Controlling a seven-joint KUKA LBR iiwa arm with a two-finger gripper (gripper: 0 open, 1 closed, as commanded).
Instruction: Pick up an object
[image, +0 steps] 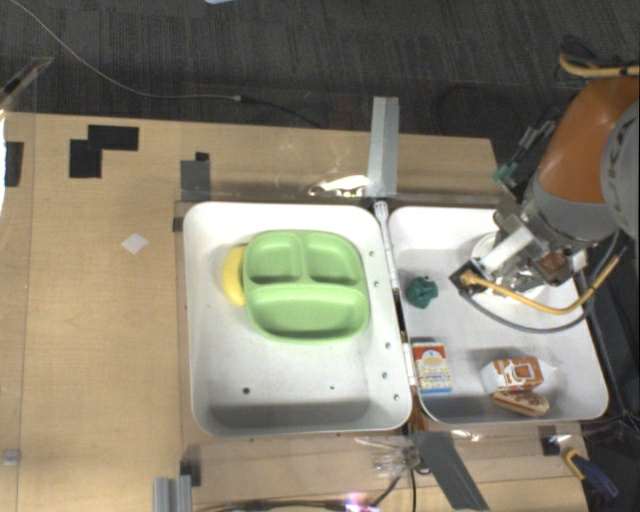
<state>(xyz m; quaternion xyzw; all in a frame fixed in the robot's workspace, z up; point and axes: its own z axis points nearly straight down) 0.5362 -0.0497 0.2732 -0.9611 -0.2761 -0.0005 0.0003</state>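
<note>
I am working in what is looking like a robotics lab: my grey-and-orange arm (585, 150) is reaching over a plywood surface (100, 330) that is carrying black tape marks (100, 148), metal rails (384, 150) and two white bins (290, 400), with a thin cable (190, 96) trailing across dark carpet (300, 50).

1. Reaches in from the right edge of the scene as a single grey arm (600, 215), bent toward the left.
2. Carries an orange band (590, 125) above the wrist, broad and rounded, at the far right.
3. Narrows below the band into a grey wrist (562, 210), tilted down and leftward, nearer than the band.
4. Ends in the gripper (542, 266), tucked under the wrist on its near side, pointing downward in the right half of the scene.
5. Gives no clear look at how wide the gripper stands.
</note>
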